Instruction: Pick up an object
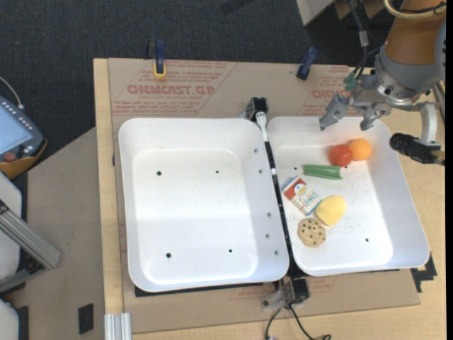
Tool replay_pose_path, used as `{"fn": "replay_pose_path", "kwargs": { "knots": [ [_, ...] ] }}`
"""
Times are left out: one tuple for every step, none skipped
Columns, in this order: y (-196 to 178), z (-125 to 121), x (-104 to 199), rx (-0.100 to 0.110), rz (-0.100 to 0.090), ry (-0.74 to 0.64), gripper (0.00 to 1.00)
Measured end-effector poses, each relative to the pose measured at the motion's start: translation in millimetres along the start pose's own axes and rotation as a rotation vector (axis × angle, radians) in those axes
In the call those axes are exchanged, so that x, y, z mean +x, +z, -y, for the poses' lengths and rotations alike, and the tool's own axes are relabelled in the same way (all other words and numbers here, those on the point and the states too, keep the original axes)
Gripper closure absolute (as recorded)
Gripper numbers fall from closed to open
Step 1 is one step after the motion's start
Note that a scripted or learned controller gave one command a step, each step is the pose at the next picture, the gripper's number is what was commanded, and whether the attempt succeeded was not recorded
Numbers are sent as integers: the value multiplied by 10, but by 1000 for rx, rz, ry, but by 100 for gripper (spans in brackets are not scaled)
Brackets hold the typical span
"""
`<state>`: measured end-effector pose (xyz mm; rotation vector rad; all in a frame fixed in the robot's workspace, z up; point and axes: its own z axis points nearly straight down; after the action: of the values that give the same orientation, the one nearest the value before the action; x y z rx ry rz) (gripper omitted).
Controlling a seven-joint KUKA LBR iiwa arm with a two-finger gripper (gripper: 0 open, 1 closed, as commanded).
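End effector [348,116] hangs over the far rim of the right bin [403,211], fingers spread apart, nothing between them, so open and empty. The nearest pickable things sit at about 6 o'clock from it: a red tomato [340,155] touching an orange [360,149], the pair just below the fingertips in view, tomato on the 9 o'clock side, orange on the 3 o'clock side. My guess is this pair is the likely target; the drop is short and nearly straight toward 6 o'clock. Both are round, so no long axis to line up with, but since they touch, a finger coming down between them may shove one aside. At 7 o'clock of the tomato lies a green pepper [323,171], long axis running roughly 9 to 3 o'clock, slightly tilted, just beside the tomato. Farther toward 6 o'clock sits a small carton [302,195], angled, next to a yellow lemon [330,210], and a cookie [311,233] just beside the lemon at its 7 o'clock. All items cluster in the middle of the right bin, away from its walls. The left bin [134,190] lies at 9 o'clock, across the divider [272,183]. Nothing stands between end effector and the tomato-orange pair; the far wall of the bin is close behind. Bins rest on a cardboard sheet [113,119] on the tabletop.
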<state>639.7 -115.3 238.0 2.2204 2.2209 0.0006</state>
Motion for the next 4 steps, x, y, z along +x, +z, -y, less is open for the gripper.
{"fn": "replay_pose_path", "kwargs": {
  "knots": [
    [1601,359,-112,8,-3,4,0],
    [1423,324,-115,-3,1,2,100],
    [472,492,846,-7,-3,-9,100],
    [-164,933,355,-5,2,5,100]
  ]
}}
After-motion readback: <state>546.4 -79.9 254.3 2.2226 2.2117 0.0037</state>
